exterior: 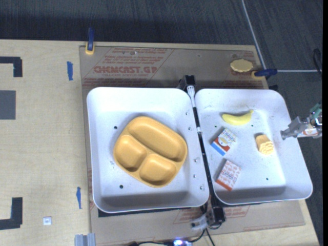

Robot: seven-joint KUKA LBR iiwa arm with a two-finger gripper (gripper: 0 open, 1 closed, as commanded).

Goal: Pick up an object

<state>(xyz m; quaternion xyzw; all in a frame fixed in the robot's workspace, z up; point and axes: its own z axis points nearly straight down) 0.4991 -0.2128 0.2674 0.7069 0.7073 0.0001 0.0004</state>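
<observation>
Pincer (289, 132) hovers at the bin's right rim, grip unclear; nearest, the yellow block (264, 144) looks light, stiff — pinch its flat sides.

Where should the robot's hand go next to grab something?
Probably a short move left into the right bin, toward the yellow block. The gripper sits at that bin's right edge with nothing seen between its fingers, and the block looks like the nearest thing, lying apart from the banana.
</observation>
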